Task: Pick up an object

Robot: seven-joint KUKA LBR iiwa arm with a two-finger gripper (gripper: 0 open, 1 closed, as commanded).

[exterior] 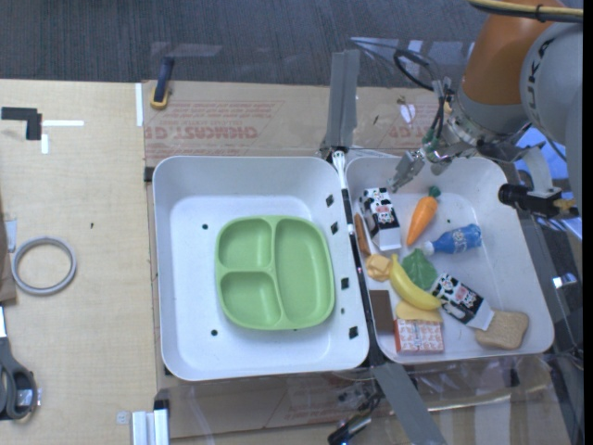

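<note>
The right bin (533, 276) holds several toy foods. An orange carrot (422, 219) lies near the middle, beside a cow-patterned carton (380, 213) and a blue bottle (457, 240). Lower down lie a yellow banana (410, 286), a green leafy piece (420, 267), a second cow-patterned carton (460, 300), a red snack box (419, 336) and a slice of bread (502, 329). My gripper (417, 167) hangs over the bin's far end, just above the carrot and first carton. It is open, with nothing between the fingers.
The left bin (185, 202) holds a green divided plate (276, 272). A grey divider (341, 100) rises between the bins at the back. On the wooden bench to the left lie a roll of tape (41, 265) and scissors (17, 392).
</note>
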